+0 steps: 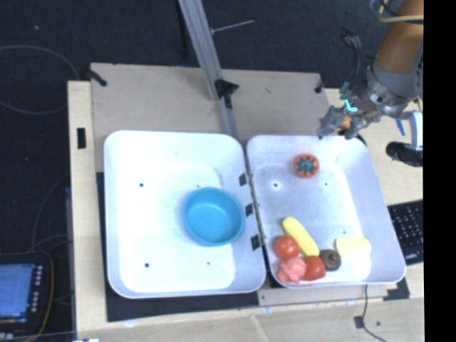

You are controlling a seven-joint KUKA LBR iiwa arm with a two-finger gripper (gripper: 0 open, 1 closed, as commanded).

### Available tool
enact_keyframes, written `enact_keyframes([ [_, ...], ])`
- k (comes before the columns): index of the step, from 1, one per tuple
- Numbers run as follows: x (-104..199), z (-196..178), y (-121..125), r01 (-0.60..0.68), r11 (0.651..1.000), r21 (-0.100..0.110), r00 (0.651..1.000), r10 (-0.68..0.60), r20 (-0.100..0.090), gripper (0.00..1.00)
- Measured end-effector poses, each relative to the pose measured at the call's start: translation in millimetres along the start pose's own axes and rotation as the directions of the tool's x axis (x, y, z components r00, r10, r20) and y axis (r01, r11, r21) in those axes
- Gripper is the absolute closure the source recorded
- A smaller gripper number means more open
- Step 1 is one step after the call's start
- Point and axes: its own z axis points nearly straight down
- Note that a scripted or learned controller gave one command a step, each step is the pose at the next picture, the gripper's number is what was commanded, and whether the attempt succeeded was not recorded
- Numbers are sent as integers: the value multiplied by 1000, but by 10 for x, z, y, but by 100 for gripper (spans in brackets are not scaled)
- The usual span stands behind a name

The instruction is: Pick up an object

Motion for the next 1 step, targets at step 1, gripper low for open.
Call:
enact_keyframes([
  [1,-1,-57,18,1,1000,-10,1000,-1,2,0],
])
